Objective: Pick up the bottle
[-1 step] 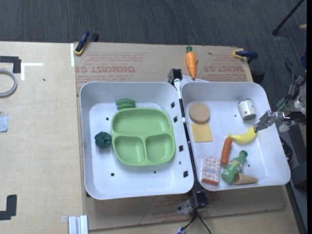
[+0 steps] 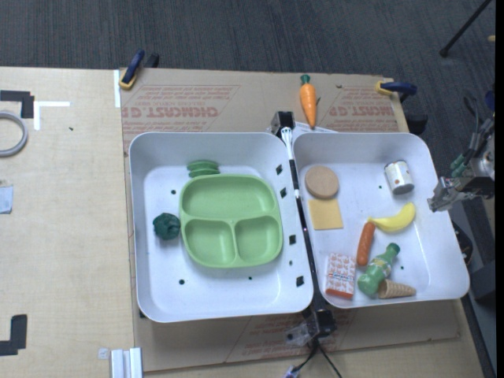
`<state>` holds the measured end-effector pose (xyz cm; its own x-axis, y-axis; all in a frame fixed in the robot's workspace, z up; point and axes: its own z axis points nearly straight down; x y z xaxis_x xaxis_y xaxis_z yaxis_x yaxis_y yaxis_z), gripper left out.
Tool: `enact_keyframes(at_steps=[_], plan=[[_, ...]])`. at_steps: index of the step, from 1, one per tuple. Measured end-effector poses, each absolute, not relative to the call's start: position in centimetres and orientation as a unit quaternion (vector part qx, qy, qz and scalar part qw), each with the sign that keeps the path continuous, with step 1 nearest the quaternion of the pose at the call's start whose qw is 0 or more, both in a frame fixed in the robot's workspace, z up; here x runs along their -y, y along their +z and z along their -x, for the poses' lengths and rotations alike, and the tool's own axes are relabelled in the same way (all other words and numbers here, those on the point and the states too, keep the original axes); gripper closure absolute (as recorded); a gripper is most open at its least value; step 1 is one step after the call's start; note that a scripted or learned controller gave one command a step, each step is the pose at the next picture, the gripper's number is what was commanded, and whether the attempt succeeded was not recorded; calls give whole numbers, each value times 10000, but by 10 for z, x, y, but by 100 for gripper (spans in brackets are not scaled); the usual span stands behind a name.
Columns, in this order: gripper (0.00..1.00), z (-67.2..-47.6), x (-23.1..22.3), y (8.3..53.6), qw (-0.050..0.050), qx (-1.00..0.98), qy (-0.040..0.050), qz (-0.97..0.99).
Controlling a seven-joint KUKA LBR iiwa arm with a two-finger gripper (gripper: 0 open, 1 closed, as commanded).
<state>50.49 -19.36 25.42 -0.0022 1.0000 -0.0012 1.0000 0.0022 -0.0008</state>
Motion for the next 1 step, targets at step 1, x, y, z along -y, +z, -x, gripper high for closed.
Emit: enact_keyframes(at_steps=[1], plan=[[100,-477,111,235,-3,-7063,-6,-7079]])
